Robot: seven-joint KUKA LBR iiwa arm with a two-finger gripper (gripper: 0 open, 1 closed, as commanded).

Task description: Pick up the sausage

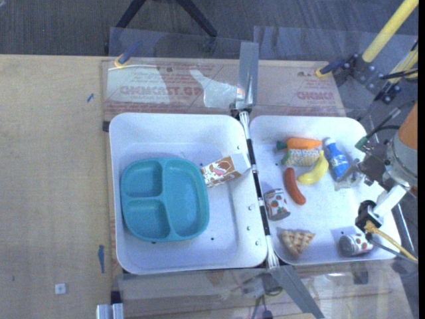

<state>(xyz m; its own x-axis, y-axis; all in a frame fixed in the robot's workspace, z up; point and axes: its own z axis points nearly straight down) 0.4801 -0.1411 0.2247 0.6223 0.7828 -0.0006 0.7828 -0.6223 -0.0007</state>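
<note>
Pizza slice (295, 240) and can (355, 244) are lying nearest, along the near wall of the right bin (332, 261). Small carton (275, 203) is sitting just beyond the slice, close to the divider between the bins. Sausage (294, 185) is lying mid-bin, running near-to-far with a slight tilt, just beside the carton and near the banana (315, 171); contact with either cannot be told.

Gripper (372, 167) is hanging over the bin's right side, well apart from the sausage; whether it is open or closed cannot be told.

Judgement: the pick is calling for a leftward move, then a straight descent, with the gripper closing across the sausage's short axis at mid-length. Bare floor is lying to the sausage's right, so entry from that side is looking cleanest; carton and banana are crowding its two ends.

Corn (302, 155), carrot (304, 142) and blue bottle (337, 158) are sitting farther back.
</note>
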